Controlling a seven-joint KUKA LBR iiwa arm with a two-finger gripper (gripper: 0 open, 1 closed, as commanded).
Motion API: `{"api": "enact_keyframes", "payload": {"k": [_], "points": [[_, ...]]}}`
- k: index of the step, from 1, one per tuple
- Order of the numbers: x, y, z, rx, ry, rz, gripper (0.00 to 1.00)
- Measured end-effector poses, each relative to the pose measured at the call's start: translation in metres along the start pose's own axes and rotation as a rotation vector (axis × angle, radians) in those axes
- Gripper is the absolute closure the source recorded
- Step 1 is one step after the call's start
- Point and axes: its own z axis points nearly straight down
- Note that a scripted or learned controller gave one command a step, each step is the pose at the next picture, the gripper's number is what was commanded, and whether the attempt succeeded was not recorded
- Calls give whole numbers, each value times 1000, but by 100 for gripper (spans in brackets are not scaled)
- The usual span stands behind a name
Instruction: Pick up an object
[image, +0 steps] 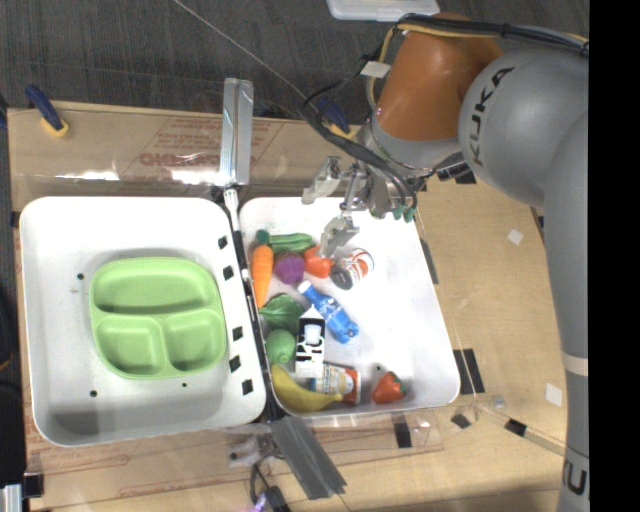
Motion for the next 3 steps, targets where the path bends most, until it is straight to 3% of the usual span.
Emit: {"api": "enact_keyframes", "payload": {"k": [1,2,3], "points": [[64,-21,131,-2,2,87,0],[121,-7,130,-1,1,94,0],[78,2,129,-2,0,96,0]]}}
